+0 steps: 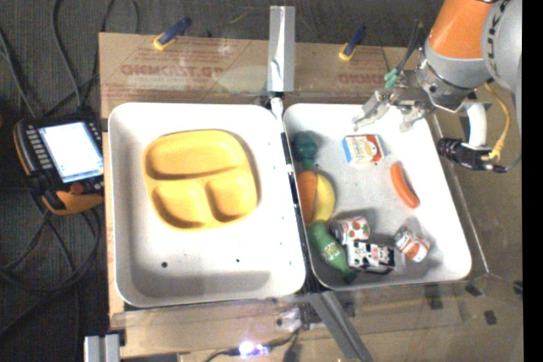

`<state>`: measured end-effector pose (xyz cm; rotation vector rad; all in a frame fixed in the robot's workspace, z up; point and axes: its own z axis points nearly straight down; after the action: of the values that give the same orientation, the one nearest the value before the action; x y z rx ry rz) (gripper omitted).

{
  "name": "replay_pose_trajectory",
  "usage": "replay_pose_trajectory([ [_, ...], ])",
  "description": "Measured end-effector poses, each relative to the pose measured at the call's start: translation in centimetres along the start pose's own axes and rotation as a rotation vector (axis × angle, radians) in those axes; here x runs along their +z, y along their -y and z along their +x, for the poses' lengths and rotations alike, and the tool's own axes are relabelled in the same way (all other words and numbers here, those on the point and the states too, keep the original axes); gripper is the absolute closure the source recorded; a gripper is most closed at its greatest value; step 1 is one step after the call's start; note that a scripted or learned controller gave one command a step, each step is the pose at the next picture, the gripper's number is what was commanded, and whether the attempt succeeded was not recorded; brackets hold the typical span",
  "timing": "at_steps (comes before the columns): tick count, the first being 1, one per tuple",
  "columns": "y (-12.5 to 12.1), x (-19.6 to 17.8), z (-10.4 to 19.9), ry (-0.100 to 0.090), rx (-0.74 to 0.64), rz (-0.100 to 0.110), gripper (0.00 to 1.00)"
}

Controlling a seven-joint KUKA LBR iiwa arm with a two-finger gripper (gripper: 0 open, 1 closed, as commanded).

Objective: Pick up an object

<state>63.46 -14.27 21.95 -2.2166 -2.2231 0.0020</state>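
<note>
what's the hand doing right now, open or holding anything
Hand: open, holding nothing, hovering over the top edge of the right bin, above the small blue and white carton.

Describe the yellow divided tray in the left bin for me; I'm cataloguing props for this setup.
The yellow divided tray looks like moulded plastic, roughly rectangular with rounded corners. It has three shallow compartments: one wide one along the far side and two smaller ones nearer the camera. It lies flat, open side up, slightly rotated, resting on the floor of the left white bin in its upper-middle area. Nothing lies in it or touches it besides the bin.
</note>
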Motion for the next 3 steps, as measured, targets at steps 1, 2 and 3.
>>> replay_pose_trajectory([
  [1, 0.3, 5.1, -6.1, 0.004, 0.009, 0.000, 0.00],
  [2, 2.1, 12.4, -6.6, -0.001, 0.011, -0.004, 0.00],
  [3, 6.7, 12.7, -6.8, 0.002, -0.090, -0.021, 0.00],
])
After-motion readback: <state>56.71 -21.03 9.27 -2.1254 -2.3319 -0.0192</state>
